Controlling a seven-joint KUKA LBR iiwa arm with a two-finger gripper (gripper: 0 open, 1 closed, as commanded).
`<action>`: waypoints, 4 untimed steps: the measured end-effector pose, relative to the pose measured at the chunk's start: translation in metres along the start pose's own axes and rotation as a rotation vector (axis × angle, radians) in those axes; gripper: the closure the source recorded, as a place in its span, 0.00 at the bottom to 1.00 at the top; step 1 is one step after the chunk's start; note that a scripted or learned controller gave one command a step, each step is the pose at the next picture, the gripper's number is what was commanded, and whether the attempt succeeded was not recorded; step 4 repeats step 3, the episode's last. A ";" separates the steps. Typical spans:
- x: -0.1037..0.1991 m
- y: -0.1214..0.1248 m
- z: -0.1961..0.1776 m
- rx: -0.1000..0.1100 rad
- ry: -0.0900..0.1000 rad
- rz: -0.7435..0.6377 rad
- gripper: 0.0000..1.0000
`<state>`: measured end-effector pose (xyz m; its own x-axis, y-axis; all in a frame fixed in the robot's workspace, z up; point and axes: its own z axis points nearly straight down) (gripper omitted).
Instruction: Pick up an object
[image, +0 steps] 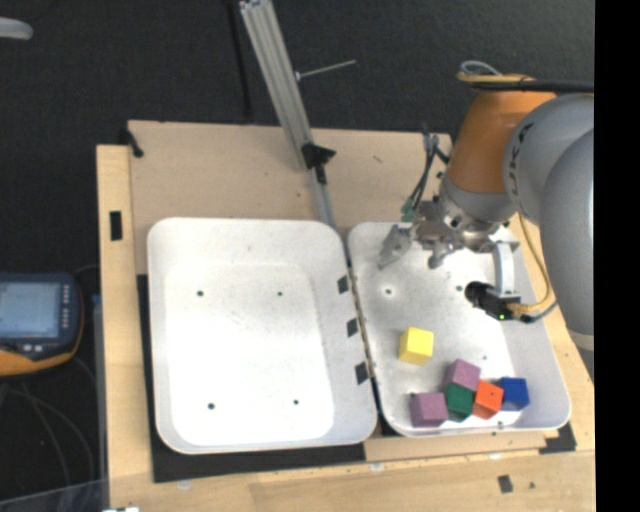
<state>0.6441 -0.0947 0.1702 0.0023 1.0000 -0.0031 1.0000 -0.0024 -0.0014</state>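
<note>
My gripper (412, 250) hangs over the far part of the right bin (530, 345), its two fingers spread apart with nothing between them. A yellow cube (417, 345) lies alone near the middle of that bin, below the gripper. At the bin's near edge sits a cluster of blocks: two purple ones (463, 375) (428, 408), a green one (458, 400), an orange one (488, 398) and a blue one (514, 392). The gripper is well apart from all of them.
The left bin (250, 330) lies beside the right one, with small black clips (352, 327) along the seam between them. A slanted metal pole (290, 110) rises behind the bins. The arm's orange band (490, 140) and grey body fill the upper right.
</note>
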 end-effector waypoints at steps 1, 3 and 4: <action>0.001 0.000 -0.002 -0.001 0.000 -0.002 0.00; 0.000 0.001 -0.013 -0.004 -0.001 -0.007 1.00; 0.000 0.001 -0.013 -0.004 -0.001 -0.007 1.00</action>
